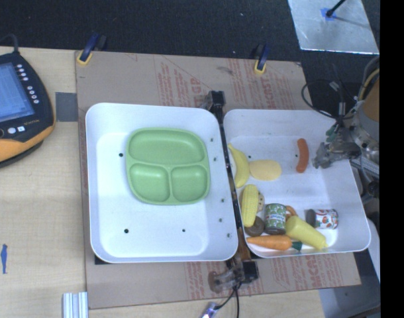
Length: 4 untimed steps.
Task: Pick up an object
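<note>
My gripper (329, 152) hangs over the right edge of the right bin (348, 184), just right of a red sausage (302, 155). Nothing shows between it and the bin floor. The right bin also holds a banana (240, 165), a pale yellow lemon-shaped piece (265, 170), a corn cob (250, 203), a small green can (276, 218), a red-labelled can (324, 218) on its side, a yellow squash-like piece (306, 232) and a carrot (271, 243). A green divided plate (168, 165) lies in the left bin (109, 230).
A teach pendant (13, 108) rests on the bench at far left. Clamps (89, 48) hold the cardboard sheet at the back edge. A divider latch (217, 101) sits between the bins. Cables run down the right side by the arm.
</note>
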Motion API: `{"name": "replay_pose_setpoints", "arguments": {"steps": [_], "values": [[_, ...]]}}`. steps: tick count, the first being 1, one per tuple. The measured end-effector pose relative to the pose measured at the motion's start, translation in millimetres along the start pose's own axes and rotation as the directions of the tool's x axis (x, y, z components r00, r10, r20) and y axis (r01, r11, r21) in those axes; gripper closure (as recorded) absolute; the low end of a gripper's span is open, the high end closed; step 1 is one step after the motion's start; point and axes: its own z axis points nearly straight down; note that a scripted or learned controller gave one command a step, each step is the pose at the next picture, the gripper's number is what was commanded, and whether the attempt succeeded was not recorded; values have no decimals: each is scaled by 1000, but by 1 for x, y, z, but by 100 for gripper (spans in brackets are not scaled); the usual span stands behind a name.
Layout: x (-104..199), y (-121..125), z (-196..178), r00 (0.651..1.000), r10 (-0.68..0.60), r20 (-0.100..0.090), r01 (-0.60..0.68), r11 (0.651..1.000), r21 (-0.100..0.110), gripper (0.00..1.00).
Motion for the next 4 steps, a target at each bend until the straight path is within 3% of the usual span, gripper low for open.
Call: {"name": "replay_pose_setpoints", "arguments": {"steps": [1,2,3,4], "values": [[0,10,-35,1000,2,-2,-2,1000,-2,100],[0,10,-34,1000,2,-2,-2,1000,-1,0],[1,47,65,1000,-2,-1,2,1000,2,0],[0,47,54,1000,-5,0,5,1000,1,100]]}}
